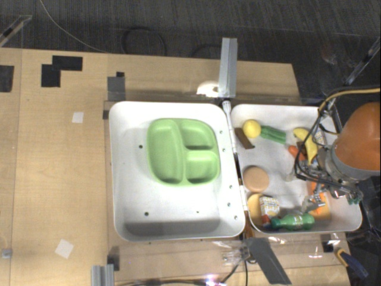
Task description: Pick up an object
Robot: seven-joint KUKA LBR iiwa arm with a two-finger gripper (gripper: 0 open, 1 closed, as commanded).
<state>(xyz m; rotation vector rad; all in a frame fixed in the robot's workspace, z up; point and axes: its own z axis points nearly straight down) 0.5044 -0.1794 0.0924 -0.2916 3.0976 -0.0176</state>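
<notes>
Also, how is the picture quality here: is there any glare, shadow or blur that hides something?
Camera view: light is even and fairly sharp; the green divided tray is clear. A soft shadow lies along the near wall of the left bin. Small bright reflections show on the bench's near edge. The gripper is small and cluttered by cables, so its fingers are hard to read.
</notes>
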